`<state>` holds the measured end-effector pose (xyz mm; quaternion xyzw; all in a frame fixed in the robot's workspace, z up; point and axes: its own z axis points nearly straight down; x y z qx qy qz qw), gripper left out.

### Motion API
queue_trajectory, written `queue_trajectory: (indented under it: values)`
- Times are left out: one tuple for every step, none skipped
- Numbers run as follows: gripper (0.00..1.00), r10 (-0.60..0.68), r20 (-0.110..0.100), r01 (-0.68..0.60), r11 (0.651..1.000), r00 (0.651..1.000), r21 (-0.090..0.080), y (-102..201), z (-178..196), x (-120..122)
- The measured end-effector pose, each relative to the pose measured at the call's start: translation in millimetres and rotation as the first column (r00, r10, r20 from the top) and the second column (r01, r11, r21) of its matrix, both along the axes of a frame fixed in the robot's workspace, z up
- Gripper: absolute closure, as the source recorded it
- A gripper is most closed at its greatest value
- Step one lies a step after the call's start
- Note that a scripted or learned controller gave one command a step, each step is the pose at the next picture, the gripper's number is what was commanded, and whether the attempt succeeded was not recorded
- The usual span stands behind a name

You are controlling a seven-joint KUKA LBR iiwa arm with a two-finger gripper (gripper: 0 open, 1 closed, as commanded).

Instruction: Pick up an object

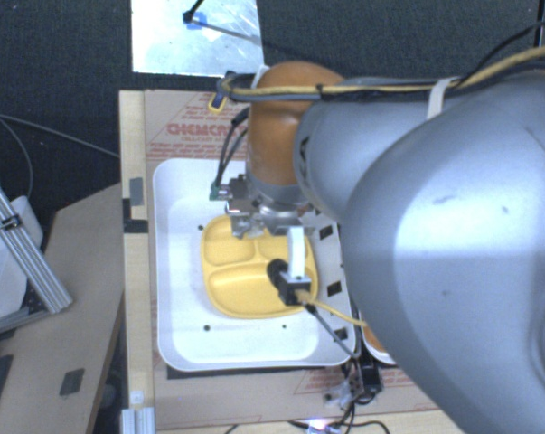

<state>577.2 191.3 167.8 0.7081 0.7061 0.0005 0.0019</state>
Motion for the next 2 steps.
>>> queue_trajectory:
  values:
    - [1.0, 0.013, 0.002, -0.013, 1.0, 1.0, 0.008, 46.4, 116.6, -67.2]
    - [1.0, 0.007, -0.005, -0.007, 1.0, 1.0, 0.002, 43.0, 89.1, -91.7]
